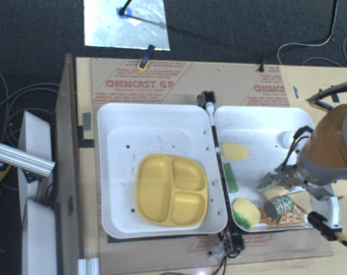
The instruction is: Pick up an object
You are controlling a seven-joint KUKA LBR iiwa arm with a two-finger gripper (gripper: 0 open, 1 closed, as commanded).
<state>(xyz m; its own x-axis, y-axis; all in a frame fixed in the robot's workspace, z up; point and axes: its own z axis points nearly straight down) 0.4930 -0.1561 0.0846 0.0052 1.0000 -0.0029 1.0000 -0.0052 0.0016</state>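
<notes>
We are seeing a yellow divided plastic tray point(172, 189) lying in the left bin point(113, 153), a small can point(278, 205) in the right bin point(259, 122), gripper point(275, 180) jaw state indeterminable.

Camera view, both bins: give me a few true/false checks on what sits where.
1. The yellow divided plate lies in the left bin. True.
2. The plate has three compartments. True.
3. The green stick lies in the left bin. False: it lies in the right bin, close to the divider between the bins.
4. The small can stands at the far edge of the right bin. False: it lies near that bin's near edge, below the gripper.
5. The arm reaches over the right bin. True.
</notes>
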